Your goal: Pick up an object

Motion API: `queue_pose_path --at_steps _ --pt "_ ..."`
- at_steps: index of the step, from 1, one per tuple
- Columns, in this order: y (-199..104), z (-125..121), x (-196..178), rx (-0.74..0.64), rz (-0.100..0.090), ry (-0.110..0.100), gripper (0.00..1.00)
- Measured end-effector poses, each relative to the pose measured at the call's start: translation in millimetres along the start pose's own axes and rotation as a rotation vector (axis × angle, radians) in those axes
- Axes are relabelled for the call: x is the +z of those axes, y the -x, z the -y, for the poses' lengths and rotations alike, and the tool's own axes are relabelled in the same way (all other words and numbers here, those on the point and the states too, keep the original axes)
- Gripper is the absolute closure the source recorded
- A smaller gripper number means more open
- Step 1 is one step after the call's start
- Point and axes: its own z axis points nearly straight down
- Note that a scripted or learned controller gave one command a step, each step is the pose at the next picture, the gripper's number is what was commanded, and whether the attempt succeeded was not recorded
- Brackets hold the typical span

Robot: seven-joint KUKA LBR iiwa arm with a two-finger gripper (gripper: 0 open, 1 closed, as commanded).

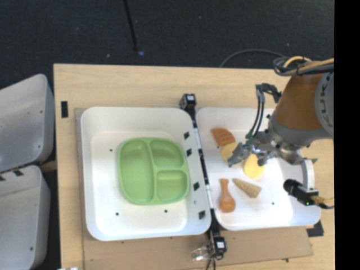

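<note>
progress: early, nothing is lifted | gripper (248,153): lowered over the right bin (281,218), finger state cannot be told | yellow object (253,168): resting on the bin floor near its centre (just beside the gripper) | left: grasp, lift

A robot arm (306,103) with a wide, rounded orange-brown band and a grey shell beside it toward the right. Below the band sits a grey wrist section, narrowing to a small dark metal gripper (248,152) with thin grey parts. Thin dark cables (260,108) loop along the band's left side down to the gripper. A yellow and grey cable bundle (292,64) curls above the band. A white bracket carries a small black cylindrical unit (297,190).
</note>
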Motion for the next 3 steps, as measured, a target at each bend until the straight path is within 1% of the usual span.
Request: queue_pose_path --at_steps 2,3 --pt "3.9 1.4 79.8 0.002 0.001 0.003 0.00" --pt "4.9 0.5 67.5 0.009 0.001 0.007 1.00"
